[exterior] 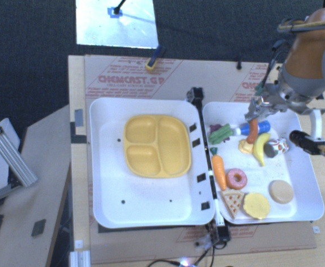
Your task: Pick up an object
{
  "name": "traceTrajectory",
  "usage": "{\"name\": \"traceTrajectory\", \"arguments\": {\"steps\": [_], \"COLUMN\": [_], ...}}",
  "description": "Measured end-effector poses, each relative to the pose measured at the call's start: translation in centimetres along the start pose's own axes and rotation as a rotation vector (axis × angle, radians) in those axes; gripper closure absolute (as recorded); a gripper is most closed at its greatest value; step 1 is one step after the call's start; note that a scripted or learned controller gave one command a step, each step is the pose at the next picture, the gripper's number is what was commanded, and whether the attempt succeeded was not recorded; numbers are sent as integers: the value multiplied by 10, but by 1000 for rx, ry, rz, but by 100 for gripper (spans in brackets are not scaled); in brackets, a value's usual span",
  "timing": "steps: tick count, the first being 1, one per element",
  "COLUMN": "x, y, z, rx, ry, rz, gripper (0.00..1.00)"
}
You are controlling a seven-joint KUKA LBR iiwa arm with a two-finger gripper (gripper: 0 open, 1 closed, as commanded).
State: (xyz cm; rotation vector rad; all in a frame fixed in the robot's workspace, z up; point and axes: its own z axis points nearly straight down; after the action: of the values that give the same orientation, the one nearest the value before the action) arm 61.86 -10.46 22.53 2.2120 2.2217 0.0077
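The right bin (313, 196) holds several toy foods: a green vegetable (220, 133), a blue and white bottle (262, 128), a banana (260, 148), a carrot (218, 171), a pink donut (236, 178), a pizza slice (232, 202), a yellow disc (256, 205) and a beige cookie (281, 191). My gripper (258, 111) hangs over the back of this bin. An orange-red sausage-like piece (254, 132) stands upright directly beneath it, between bottle and banana. Whether the gripper has hold of it is unclear.
The left bin (109, 204) carries a yellow divided plate (156, 145). A black clip-lined divider (202, 149) separates the bins. A small grey and white toy (276, 147) lies by the banana. A black part of the arm (304, 141) juts over the right bin's right side.
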Motion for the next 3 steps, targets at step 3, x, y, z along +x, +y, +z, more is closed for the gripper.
{"name": "traceTrajectory", "arguments": {"steps": [3], "x": [50], "y": [-13], "z": [-5], "rx": [8], "ry": [1], "rz": [3], "gripper": [100]}}
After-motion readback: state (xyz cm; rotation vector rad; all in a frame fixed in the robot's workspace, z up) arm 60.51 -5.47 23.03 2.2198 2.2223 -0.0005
